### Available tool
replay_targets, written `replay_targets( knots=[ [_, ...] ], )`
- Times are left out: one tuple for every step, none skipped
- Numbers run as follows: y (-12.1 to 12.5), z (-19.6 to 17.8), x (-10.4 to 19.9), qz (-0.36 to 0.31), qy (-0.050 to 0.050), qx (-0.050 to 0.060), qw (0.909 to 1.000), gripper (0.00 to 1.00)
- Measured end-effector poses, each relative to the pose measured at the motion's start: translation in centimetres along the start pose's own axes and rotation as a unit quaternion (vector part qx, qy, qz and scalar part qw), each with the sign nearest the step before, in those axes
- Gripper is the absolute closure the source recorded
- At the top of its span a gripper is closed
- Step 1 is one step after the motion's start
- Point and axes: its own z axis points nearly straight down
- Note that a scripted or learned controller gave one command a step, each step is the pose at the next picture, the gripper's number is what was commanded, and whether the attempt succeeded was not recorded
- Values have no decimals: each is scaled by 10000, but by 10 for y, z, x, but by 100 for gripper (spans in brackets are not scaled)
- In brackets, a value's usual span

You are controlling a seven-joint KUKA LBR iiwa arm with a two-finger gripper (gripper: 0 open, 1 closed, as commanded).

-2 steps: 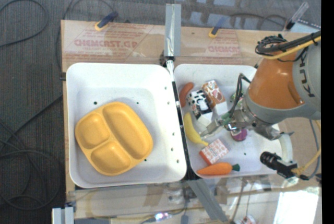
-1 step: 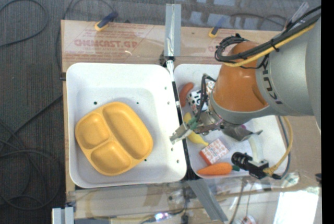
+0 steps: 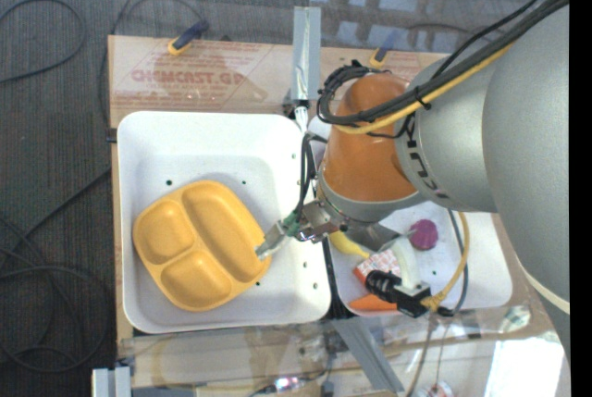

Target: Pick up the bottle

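In left bin (image 3: 176, 141), end effector (image 3: 270, 243) touches yellow tray (image 3: 199, 242); finger state can't tell.

Grey arm (image 3: 518, 117), orange band (image 3: 365, 141), black and yellow cables (image 3: 462, 62).

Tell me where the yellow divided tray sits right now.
The yellow three-compartment plastic tray lies in the left white bin, toward its lower left, with the tool at the tray's right edge.

Yellow divided plate (image 3: 199, 244): smooth plastic, slight sheen. White bins (image 3: 166, 141): matt plastic. Arm (image 3: 518, 136): smooth grey metal shell; orange band (image 3: 365, 141) glossy. Bench board (image 3: 185, 76): matt wood.
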Motion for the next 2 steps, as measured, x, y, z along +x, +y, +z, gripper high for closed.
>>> replay_targets(
  knots=[
    [-4,0,-76,1085,-9,-1,9941,0],
    [-5,0,-13,-308,1,0,9995,0]
  ],
)
